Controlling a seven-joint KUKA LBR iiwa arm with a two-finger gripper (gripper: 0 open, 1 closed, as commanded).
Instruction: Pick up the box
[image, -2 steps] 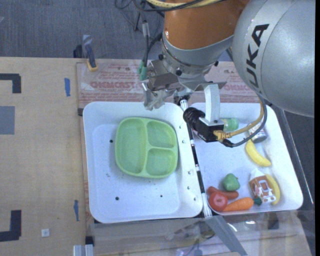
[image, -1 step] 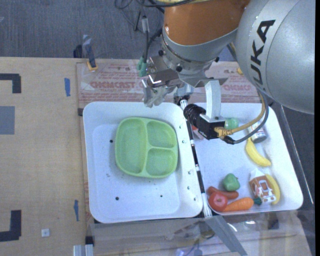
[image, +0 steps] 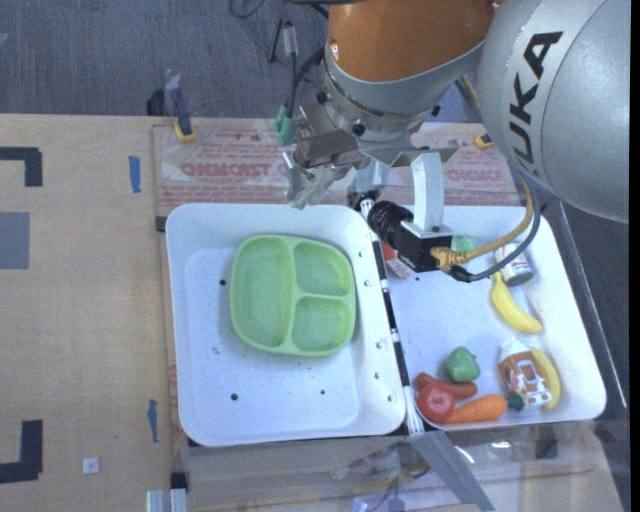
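A small orange and white box (image: 526, 379) lies near the front right corner of the right bin (image: 440, 310), beside a yellow item. My gripper (image: 308, 188) hangs over the back edge of the left bin (image: 195, 330), far to the left of the box and well apart from it. I see nothing held in it. The arm's wrist with its orange band (image: 400, 35) covers the back of both bins.
A green divided plate (image: 293, 294) lies in the left bin. In the right bin are a banana (image: 514, 308), a green pepper (image: 461, 364), a tomato (image: 437, 401), a carrot (image: 478, 409) and a small can (image: 517, 268). A black wrist unit with yellow cable (image: 420, 243) hangs over the divider.
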